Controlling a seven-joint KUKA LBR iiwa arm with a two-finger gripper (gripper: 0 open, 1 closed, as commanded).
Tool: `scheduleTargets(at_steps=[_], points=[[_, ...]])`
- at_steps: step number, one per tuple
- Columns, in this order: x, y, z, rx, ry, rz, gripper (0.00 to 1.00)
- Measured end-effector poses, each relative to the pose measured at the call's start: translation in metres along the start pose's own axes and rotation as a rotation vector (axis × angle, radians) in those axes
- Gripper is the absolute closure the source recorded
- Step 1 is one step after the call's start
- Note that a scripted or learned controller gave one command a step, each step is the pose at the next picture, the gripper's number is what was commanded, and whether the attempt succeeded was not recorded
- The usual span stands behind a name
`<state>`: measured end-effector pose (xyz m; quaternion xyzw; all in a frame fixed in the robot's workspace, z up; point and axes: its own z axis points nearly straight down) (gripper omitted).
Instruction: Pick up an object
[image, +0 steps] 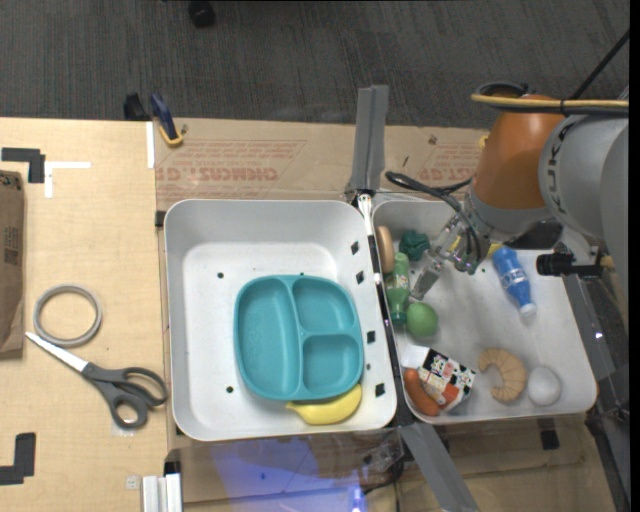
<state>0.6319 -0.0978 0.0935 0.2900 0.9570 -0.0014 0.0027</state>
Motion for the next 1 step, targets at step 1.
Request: scheduleTargets(at_steps=[1], points=[[-0.0287, -0.0191, 0.0004, -0.002, 0.0, -0.11, 0.0]])
